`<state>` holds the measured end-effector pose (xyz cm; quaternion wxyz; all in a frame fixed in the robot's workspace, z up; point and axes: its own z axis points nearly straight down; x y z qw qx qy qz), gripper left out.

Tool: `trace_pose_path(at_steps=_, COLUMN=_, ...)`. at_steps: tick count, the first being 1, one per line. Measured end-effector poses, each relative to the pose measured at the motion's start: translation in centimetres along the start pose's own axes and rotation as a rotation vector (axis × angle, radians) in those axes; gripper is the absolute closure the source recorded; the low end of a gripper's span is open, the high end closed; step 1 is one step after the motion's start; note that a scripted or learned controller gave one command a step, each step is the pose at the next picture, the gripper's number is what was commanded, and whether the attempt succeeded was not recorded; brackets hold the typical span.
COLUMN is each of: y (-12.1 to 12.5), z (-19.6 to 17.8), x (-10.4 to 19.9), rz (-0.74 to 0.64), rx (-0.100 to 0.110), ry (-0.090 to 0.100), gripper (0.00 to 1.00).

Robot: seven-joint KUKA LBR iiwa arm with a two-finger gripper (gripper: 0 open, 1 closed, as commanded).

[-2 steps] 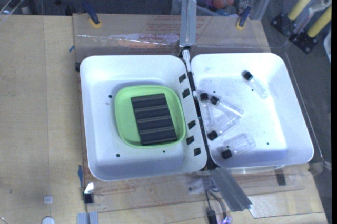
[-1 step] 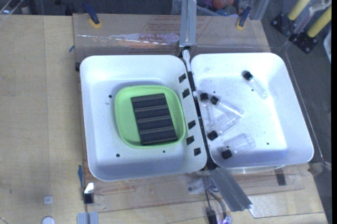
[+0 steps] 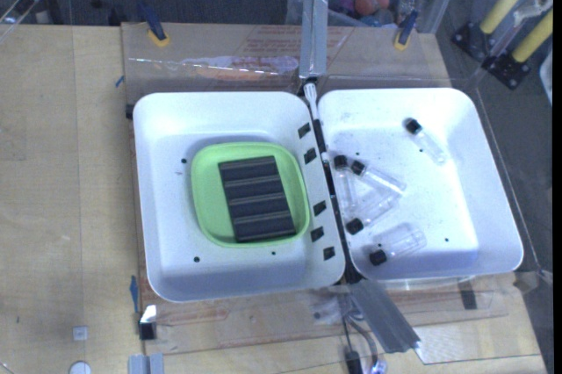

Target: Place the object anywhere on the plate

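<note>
Green plate (image 3: 204,204) in the left bin (image 3: 158,188) at frame centre-left, dark ridged block (image 3: 256,199) lying flat on the plate, right bin (image 3: 474,214) holding several clear bottles (image 3: 376,181) with black caps, one bottle (image 3: 422,138) apart toward upper right.

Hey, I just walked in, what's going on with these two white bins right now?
Nothing is being handled at this moment. The left bin holds a green plate with a dark ridged block already lying on it. The right bin holds several clear plastic vials with black caps, scattered mostly near the divider, none of them on the plate.
</note>
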<state>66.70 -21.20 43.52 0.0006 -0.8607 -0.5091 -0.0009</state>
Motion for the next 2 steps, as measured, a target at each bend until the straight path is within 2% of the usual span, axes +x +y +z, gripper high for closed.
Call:
trace_pose_path(at_steps=1, y=0.10, z=0.01, x=-0.10, rz=0.001, rx=-0.001, ry=-0.001, gripper=0.00)
trace_pose_path(at_steps=2, y=0.02, z=0.00, x=-0.04, rz=0.070, rx=-0.001, ry=0.000, gripper=0.00)
